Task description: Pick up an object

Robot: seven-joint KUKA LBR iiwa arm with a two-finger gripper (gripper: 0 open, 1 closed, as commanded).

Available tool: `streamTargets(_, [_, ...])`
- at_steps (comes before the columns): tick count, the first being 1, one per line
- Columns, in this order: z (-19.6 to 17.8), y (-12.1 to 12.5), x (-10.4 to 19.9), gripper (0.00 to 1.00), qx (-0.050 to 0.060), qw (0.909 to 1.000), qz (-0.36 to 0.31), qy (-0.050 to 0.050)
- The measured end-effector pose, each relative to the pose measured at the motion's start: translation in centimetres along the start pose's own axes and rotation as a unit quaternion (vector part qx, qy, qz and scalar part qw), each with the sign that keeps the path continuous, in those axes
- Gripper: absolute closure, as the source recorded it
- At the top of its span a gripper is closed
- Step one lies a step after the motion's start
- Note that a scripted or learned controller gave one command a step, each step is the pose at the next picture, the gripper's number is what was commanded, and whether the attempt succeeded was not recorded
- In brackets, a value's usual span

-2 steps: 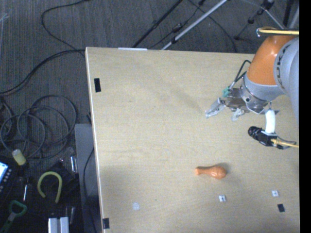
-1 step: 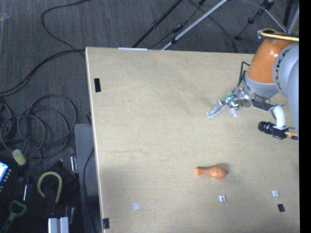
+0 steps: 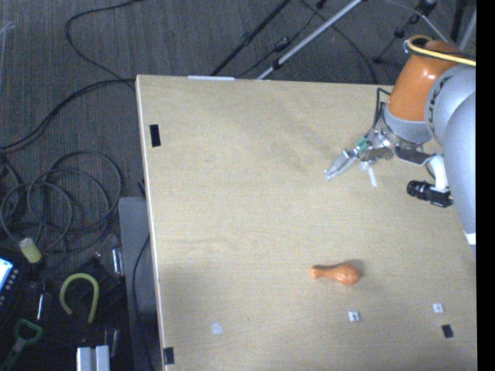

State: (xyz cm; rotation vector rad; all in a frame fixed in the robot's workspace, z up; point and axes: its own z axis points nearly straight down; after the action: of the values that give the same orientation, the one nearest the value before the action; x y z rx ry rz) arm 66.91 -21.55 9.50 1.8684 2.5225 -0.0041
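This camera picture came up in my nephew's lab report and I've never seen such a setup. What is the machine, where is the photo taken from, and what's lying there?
The picture comes from one fixed camera above a bench, looking down at a slant. The grey machine with the orange band on the right is a robot arm, run by a program. At its tip is a two-finger hand, pale and thin, pointing left over the tan board. I see nothing between its fingers. Its job is to pick something up. The likely target is the small orange pear-shaped object lying on the board, below the hand and apart from it. A few small markers dot the board's edges. Off the board, on the floor at left, lie cables and tools.
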Motion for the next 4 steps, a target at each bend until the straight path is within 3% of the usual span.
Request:
streamTargets(1, [1.1, 1.3, 4.5, 0.0, 0.0, 0.9934, -0.115, 0.001])
streamTargets(2, [0.1, 1.4, 4.5, 1.0, -0.001, 0.9934, -0.115, 0.001])
streamTargets(3, [-7.9, 2.4, 7.9, 1.0, -0.001, 0.9947, -0.103, 0.001])
streamTargets(4, [-8.9, 5.0, 16.5, 1.0, 0.0, 0.9989, 0.046, 0.002])
